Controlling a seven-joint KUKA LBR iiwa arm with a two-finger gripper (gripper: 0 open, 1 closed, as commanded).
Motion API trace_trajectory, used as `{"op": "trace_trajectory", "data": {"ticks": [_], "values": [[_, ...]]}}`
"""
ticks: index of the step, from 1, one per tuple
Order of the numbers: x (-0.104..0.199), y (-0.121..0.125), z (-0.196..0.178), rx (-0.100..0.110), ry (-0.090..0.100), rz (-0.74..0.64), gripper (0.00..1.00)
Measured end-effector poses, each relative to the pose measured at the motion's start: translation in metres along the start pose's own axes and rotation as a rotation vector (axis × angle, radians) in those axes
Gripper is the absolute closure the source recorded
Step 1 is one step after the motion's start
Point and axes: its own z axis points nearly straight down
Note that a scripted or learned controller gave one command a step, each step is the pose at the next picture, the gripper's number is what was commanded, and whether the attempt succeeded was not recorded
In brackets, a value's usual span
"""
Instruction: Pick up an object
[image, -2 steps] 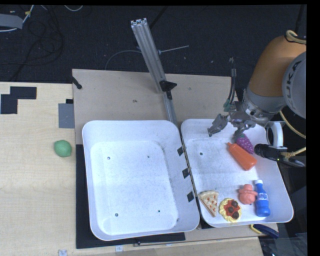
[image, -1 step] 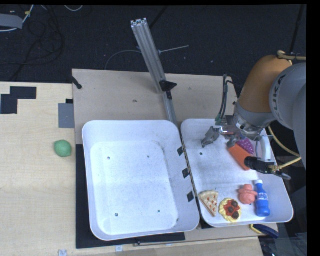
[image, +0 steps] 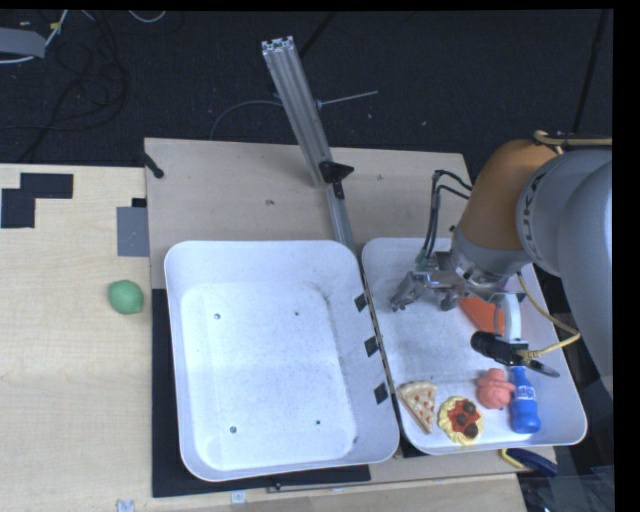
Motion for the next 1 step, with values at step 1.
{"op": "trace_trajectory", "data": {"ticks": [1], "values": [[-0.0011,0.0008,-0.0125,-0.004,-0.001,0.002,1.0]]}}
